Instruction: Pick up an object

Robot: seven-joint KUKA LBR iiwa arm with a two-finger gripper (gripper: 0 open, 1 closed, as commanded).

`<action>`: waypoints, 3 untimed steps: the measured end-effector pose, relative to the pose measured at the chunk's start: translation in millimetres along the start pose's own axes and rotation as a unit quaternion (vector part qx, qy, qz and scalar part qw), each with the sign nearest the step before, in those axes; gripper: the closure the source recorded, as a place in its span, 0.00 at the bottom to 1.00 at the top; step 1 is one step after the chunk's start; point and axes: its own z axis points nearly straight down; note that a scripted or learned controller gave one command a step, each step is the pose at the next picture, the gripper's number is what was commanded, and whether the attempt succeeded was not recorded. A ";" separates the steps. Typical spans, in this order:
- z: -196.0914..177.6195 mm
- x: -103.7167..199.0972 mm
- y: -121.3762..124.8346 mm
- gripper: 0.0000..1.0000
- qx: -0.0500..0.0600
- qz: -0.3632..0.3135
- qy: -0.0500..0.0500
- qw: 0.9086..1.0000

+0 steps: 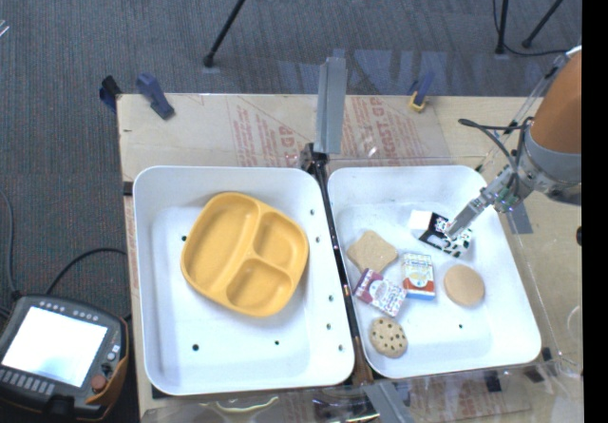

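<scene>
Hovering claw (pixel 458 227) at black-and-white object (pixel 446 238) in right bin (pixel 528 317); finger state: cannot tell. Risk: off-centre closure ejects object sideways toward white block (pixel 421 219) just left of claw.

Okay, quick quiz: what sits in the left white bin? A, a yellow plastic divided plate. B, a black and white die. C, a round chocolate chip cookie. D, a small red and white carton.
A: the yellow plastic divided plate lies in the left white bin; the cookie, carton and die are in the right bin.
</scene>
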 end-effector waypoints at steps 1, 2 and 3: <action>80.2 44.5 -41.6 0.00 0.001 0.170 0.000 0.985; 84.3 43.0 -30.8 0.00 -0.001 0.315 0.000 0.949; 84.7 37.8 -17.9 0.00 -0.001 0.550 0.001 0.835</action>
